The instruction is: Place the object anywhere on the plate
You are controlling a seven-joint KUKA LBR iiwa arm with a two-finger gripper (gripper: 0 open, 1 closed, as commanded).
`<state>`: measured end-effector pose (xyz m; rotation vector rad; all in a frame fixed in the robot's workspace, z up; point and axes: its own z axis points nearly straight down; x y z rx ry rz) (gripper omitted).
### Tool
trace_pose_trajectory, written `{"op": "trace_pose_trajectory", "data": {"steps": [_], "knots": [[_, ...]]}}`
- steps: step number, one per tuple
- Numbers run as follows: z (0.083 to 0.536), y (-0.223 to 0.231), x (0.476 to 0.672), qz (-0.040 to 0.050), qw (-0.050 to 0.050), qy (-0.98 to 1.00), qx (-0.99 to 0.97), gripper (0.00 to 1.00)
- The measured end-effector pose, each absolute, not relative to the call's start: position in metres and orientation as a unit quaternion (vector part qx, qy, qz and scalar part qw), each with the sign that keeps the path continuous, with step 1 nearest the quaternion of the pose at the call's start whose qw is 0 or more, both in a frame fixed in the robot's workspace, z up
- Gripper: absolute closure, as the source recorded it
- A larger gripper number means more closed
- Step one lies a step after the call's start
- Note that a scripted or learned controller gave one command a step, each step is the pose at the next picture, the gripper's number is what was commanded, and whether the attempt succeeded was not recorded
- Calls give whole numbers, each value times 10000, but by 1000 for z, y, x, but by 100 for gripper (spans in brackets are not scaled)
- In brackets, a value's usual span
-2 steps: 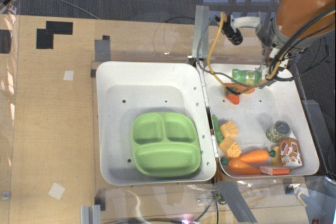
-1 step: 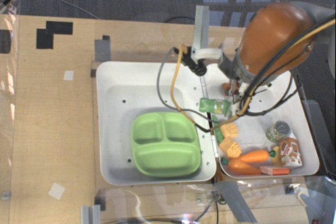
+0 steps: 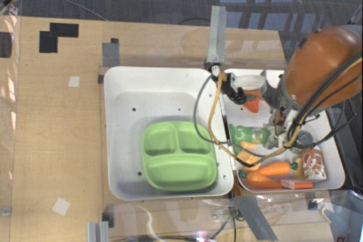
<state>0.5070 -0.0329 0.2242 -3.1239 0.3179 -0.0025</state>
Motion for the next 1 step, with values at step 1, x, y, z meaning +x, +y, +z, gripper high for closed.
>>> {"op": "trace_pose_trajectory", "data": {"steps": [1], "knots": [[259, -44, 519, -21, 12, 999, -9950, 100]]}}
